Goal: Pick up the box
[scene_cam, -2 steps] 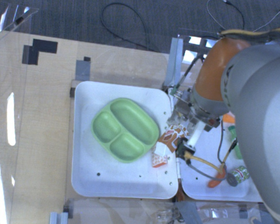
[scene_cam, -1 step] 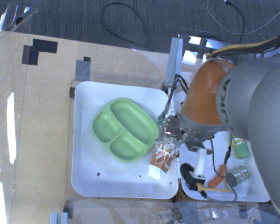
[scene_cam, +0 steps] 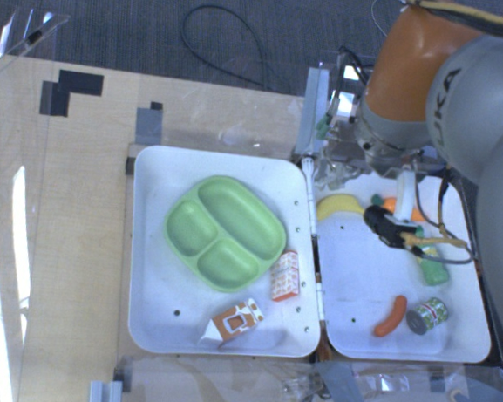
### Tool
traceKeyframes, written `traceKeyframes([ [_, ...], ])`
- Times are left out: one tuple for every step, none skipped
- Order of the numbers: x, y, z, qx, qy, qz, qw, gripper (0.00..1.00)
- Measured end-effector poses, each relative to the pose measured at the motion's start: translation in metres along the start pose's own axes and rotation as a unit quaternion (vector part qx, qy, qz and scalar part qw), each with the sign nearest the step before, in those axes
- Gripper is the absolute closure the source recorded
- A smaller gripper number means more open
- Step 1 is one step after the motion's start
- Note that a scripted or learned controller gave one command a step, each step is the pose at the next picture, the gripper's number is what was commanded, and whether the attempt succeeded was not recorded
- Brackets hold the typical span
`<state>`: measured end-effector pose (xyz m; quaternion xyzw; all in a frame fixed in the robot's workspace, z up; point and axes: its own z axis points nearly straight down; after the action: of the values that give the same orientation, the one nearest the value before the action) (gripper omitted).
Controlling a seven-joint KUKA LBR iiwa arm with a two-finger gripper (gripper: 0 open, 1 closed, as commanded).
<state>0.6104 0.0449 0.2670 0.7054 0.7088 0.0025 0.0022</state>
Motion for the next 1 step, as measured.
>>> traceKeyframes([
  [0.0048,-0.0726,0.0822,0.003,0.0,-0.034,0.9994,1.0],
])
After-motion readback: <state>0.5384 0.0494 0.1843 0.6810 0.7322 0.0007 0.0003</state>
